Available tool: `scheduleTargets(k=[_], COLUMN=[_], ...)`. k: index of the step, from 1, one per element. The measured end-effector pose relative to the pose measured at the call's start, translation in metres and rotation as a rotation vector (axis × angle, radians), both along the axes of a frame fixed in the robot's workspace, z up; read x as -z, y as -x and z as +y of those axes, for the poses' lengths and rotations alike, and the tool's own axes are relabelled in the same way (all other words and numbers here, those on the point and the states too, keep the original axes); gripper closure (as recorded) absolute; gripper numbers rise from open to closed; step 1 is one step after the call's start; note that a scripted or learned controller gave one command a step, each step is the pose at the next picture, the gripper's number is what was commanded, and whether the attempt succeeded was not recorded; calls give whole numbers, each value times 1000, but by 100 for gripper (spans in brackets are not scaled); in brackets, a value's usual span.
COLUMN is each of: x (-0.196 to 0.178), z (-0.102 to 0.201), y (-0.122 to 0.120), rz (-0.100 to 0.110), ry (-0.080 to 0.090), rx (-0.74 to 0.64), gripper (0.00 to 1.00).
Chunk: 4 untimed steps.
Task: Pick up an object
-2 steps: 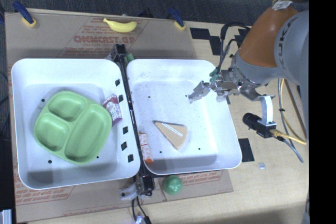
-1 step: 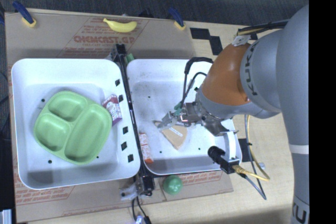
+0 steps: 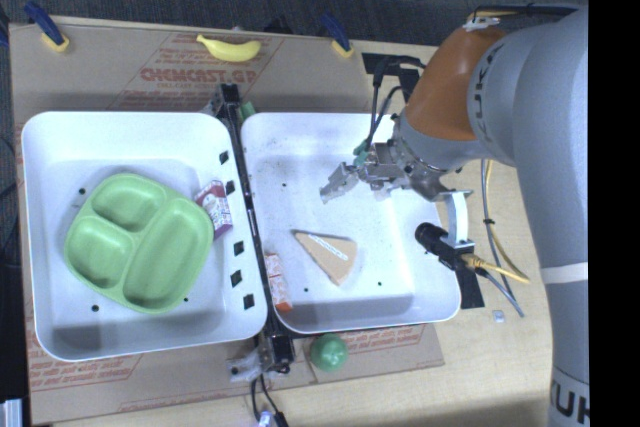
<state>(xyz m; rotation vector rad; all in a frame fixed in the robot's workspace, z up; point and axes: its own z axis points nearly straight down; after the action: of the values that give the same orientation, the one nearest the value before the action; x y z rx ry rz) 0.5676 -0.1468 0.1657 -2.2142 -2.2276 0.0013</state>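
Note:
My gripper (image 3: 338, 182) hangs over the middle of the right bin (image 3: 300, 140), its fingers pointing left and spread open with nothing between them. Below it and slightly left, a tan wedge-shaped object (image 3: 328, 255) lies flat on the bin floor, apart from the fingers. A small orange packet (image 3: 275, 279) rests against the right bin's left wall. In the left bin (image 3: 60, 145) sits a green divided plate (image 3: 138, 239), and a small red-and-white wrapper (image 3: 213, 206) lies at the plate's right edge.
A yellow banana (image 3: 229, 46) lies on the cardboard behind the bins. A green ball (image 3: 327, 352) sits in front of the right bin. Blue clamps (image 3: 47, 26) hold the cardboard's back edge. The grey arm with its orange band (image 3: 455, 90) covers the right bin's far right side.

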Motion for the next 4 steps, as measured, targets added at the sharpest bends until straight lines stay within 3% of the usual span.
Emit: scheduleTargets(k=[1,2,3,4], x=[30,19,20,9], z=[44,44,44,44], y=[-74,-75,-75,-75], rz=[1,1,1,1], ry=[-2,-1,-1,-1], rx=[0,-5,-5,-10], gripper=[0,100,0,100])
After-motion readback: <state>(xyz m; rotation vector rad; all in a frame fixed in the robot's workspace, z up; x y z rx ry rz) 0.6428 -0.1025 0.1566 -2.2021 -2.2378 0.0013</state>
